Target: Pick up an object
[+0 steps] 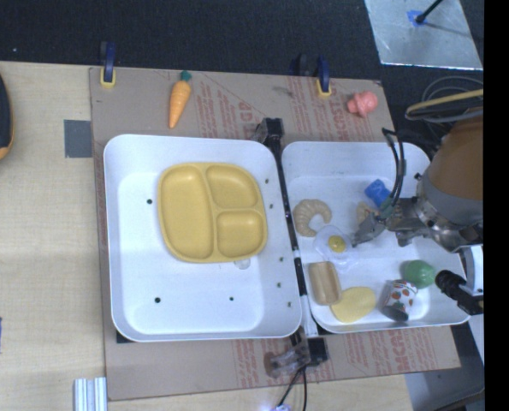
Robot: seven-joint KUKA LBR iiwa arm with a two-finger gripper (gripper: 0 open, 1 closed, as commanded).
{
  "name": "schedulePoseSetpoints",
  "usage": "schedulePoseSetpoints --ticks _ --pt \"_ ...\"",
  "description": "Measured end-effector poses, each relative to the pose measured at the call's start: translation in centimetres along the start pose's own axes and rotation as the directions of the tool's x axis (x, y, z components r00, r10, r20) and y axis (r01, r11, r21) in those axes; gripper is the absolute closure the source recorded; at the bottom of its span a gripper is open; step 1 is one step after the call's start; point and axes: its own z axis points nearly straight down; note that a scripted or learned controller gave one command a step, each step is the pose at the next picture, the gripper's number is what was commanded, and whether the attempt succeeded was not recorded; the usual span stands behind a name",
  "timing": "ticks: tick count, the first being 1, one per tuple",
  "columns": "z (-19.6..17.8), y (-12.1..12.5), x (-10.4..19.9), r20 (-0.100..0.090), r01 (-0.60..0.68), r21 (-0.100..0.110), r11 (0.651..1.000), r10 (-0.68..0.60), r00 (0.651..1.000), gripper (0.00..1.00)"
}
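croissant (310,215) sits in the right bin (340,157), just left of the gripper (365,229), apart from it. gripper fingers (361,234) reach low over the bin floor, angled left, and whether they're spread or pressed together can't be made out, nothing seen between them. a blue block (376,192) lies just above them, a fried egg (334,246) just beside the tips. the arm (459,174) comes in from the right, wrist bent down. yellow divided plate (211,211) rests in the left bin (134,272).
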Motion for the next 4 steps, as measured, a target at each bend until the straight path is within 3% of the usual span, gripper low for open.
schedulePoseSetpoints --ticks 1,2,3,4 --pt "6.3 7.1 -3.9 0.002 0.003 -0.002 1.0 -0.003 1.0 0.0" --pt "6.2 12.3 -6.2 -0.018 0.008 0.01 1.0 -0.008 1.0 0.0" --pt "6.0 13.8 -1.6 -0.002 0.006 0.001 1.0 -0.006 1.0 0.0" --pt "4.9 13.7 -2.0 0.0 0.007 0.007 1.0 -0.007 1.0 1.0"
